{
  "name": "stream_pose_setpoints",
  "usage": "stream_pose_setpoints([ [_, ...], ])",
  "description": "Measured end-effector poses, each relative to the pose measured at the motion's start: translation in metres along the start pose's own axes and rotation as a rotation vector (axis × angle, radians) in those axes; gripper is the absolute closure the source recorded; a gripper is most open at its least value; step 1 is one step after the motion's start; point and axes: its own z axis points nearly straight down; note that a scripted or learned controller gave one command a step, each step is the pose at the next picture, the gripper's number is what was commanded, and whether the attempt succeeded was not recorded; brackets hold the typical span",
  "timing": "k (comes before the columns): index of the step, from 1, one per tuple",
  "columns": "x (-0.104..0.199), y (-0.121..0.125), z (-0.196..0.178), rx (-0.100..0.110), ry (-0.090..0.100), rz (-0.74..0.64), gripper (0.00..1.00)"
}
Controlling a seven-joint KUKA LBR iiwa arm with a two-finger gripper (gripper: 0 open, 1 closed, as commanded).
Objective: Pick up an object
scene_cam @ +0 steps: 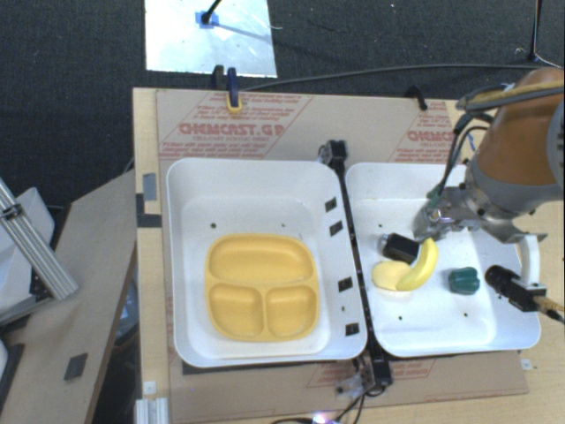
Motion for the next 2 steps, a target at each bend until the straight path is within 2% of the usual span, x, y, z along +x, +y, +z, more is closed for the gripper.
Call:
stream_pose_setpoints([
  [2,0.107,0.018,0.016,0.0,0.0,0.0,1.0],
])
